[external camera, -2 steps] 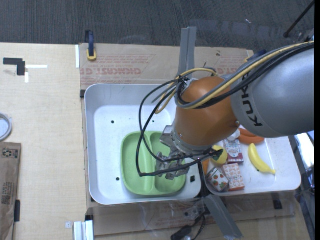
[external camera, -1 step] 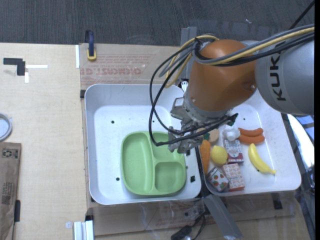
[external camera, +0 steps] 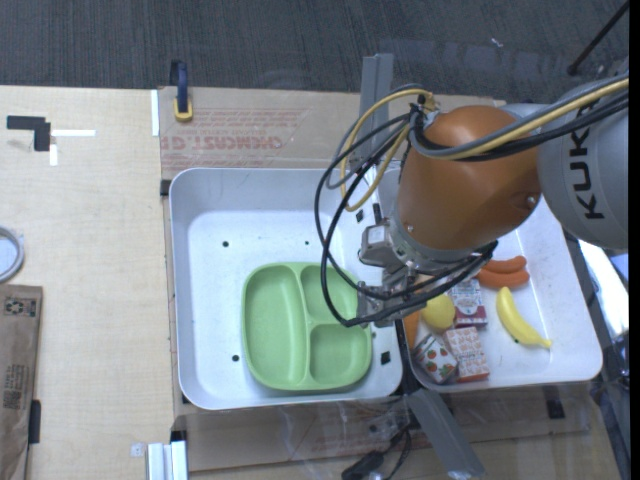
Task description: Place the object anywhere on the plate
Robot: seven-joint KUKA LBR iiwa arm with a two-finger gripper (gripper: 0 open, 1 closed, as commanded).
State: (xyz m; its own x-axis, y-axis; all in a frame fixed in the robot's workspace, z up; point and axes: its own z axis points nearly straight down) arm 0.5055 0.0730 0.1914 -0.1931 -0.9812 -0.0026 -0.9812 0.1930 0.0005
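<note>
The arm (external camera: 470, 183) leans in from the right, its big orange band hanging over the seam between the two white bins, with yellow and black cables looping off to the left of it. Below the band the gripper (external camera: 385, 303) sits low at the right edge of the left bin (external camera: 195, 268), just beside the green divided plate (external camera: 300, 328); from up here the wrist hides the tip, so I cannot tell how it stands or whether anything is in it. The plate lies flat in the lower middle of the left bin, its three compartments bare. The objects are all over in the right bin (external camera: 570, 363): a lemon (external camera: 438, 311) right by the wrist, a banana (external camera: 520, 318) further right, an orange carrot-like piece (external camera: 503, 271) above it, and two small printed cartons (external camera: 455, 353) toward the near edge, crowded close together. Out on the wooden bench (external camera: 80, 218) at far left there is a roll of tape (external camera: 8, 255), partly cut off by the edge
</note>
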